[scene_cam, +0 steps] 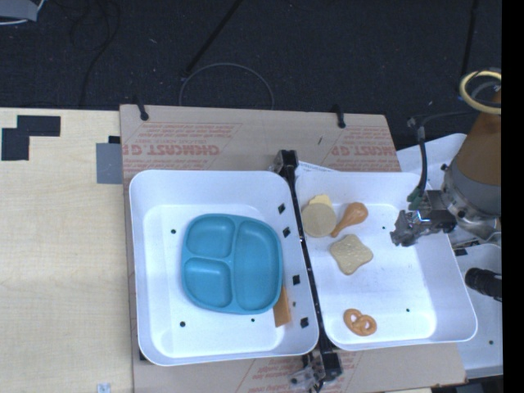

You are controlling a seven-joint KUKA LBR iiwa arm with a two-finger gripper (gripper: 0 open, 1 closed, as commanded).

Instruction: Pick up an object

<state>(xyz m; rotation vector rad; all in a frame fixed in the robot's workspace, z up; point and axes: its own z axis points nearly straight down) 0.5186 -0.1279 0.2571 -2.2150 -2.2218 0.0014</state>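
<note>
Claw [401, 234] state cannot be told; it is seen low over the right edge of the right bin [446, 301]. Two white bins are counted on the worktop [65, 252]. One blue divided plate [231, 262] is held in the left bin [155, 219]. Four items are counted in the right bin: one round bun [319, 217], one drumstick [350, 217], one toast slice [351, 254], one pretzel [359, 322] nearest.

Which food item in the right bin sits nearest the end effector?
The drumstick; the bread slice, round bun and pretzel lie farther from the end effector.
</note>
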